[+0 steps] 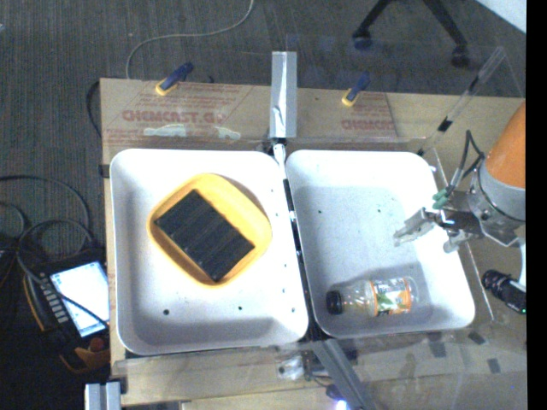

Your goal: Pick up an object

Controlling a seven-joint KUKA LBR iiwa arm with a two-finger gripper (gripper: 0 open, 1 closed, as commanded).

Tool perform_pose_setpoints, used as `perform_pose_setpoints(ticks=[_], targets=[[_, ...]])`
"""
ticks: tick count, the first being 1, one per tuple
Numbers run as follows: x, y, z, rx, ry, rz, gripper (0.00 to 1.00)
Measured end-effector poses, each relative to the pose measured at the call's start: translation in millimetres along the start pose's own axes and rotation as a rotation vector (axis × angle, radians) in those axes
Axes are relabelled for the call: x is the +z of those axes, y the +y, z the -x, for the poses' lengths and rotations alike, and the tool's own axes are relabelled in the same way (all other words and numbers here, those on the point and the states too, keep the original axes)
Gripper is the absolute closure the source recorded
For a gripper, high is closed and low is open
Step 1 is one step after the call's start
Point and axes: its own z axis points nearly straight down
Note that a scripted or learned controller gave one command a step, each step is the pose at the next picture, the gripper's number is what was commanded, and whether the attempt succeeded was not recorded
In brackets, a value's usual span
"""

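Hovering gripper (427, 226) — right bin (359, 178), bottle (373, 297) below

Robotics laboratory set up in an office-type room. A plywood bench (214, 114) bearing two white bins (128, 254) (359, 178) stands on grey carpet (51, 49), with clamps (173, 79) (356, 89) at its far edge. Loose cables (197, 32) cross the floor, an office chair base (419, 7) stands far right, and the robot arm (504, 178) enters at right.
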Motion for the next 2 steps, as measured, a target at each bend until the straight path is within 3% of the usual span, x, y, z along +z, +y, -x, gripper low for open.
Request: perform_pose_setpoints(ticks=[1,2], targets=[[108.4,0.5,19.5,0.008,0.001,-0.004,0.00],[153.5,-3.6,-50.0,-0.081,-0.005,0.013,0.00]])
